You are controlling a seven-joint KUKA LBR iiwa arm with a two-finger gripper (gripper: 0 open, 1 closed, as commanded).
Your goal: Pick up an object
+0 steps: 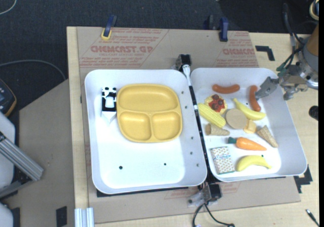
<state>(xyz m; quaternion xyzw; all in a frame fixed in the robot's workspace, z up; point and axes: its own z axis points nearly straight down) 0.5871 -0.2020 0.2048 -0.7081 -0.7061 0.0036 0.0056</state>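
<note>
The gripper (277, 88) hangs over the far right edge of the right bin (293, 135), its two grey fingers (265, 88) spread apart with nothing between them. One fingertip sits just beside a red sausage (253, 98) lying lengthwise near that edge; a second sausage (226, 88) lies along the bin's far side. Beside them rest a banana (248, 110), a pastry topped with red berries (216, 103), a corn cob (211, 115) and a round tan cookie (235, 118). Toward the near edge lie an ice-cream cone (267, 135), a carrot (249, 144), a second banana (253, 162) and a patterned cracker packet (221, 159) in the near left corner. The left bin (101, 160) carries a yellow three-compartment plate (149, 111) in its far half, with a small black-and-white object (108, 100) at its far left corner. Both bins sit on a cardboard sheet (152, 44) held by clamps at its far edge.
</note>
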